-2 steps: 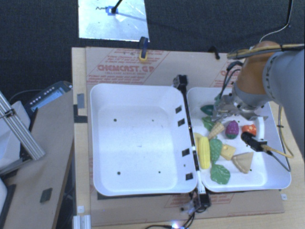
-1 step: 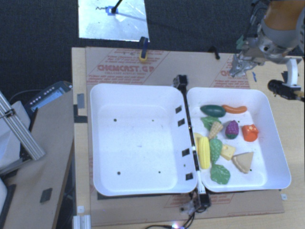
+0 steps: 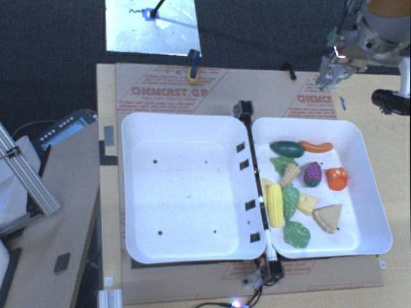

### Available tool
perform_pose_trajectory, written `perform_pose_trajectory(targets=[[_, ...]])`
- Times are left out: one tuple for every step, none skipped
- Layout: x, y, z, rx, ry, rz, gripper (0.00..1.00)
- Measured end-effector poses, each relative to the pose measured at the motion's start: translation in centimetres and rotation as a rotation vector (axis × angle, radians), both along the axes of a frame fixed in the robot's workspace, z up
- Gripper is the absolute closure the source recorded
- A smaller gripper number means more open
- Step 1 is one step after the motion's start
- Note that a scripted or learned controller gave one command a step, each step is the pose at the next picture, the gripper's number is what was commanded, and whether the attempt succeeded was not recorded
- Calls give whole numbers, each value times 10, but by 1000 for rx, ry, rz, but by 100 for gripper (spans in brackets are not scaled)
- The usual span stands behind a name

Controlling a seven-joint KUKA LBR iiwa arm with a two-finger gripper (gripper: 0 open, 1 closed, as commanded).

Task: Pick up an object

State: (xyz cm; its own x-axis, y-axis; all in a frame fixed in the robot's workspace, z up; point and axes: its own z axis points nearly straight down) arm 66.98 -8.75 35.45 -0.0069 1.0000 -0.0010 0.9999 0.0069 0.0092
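Far up at the right, the gripper (image 3: 332,76) is held above the bench; its opening cannot be told. Toy foods (image 3: 302,185) are gathered in the right bin (image 3: 366,172), well nearer.

One fixed camera looks down at a slant from above the bench (image 3: 359,108), taking in both white bins (image 3: 186,191), left and right.

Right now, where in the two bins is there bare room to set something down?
The left bin is bare floor wall to wall. In the right bin, toy food crowds the middle, from the green cucumber down to the green leaf; only a strip along its right wall, beside the red pepper, stays free.
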Motion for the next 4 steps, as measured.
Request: perform_pose_trajectory(targets=[[-1, -14, 73, -1, -1, -3, 100], [-2, -54, 77, -1, 4, -9, 100], [-2, -106, 52, -2, 8, -10, 100], [-1, -120, 64, -2, 4, -7, 100]])
